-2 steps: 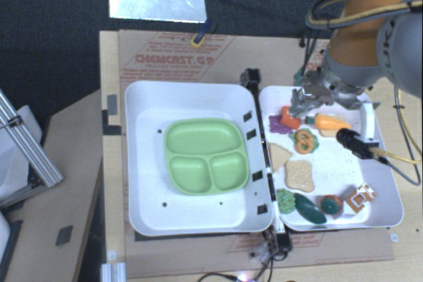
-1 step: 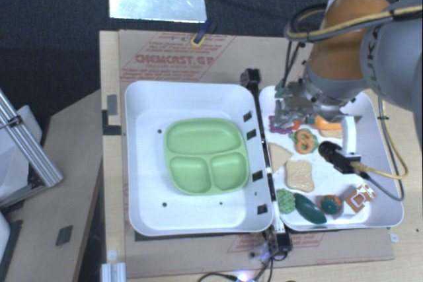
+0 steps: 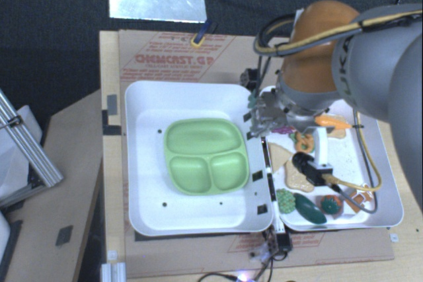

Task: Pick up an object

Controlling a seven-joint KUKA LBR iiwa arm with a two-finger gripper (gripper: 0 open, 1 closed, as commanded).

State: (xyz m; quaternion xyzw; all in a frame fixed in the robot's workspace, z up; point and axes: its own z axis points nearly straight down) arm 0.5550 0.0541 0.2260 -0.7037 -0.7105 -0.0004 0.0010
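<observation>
Toys (image 3: 310, 198) are heaped in the right bin (image 3: 386, 208), so the gripper (image 3: 264, 117) is hung there; the jaws' state cannot be told. The tray (image 3: 203, 156) is kept apart, left.

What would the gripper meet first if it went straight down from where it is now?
Probably the right bin's floor near its left wall, by the purple piece. The gripper is largely hidden under the arm, so depth is unclear.

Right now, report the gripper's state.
Gripper: low over the right bin, near its left wall; open or closed cannot be told.
</observation>
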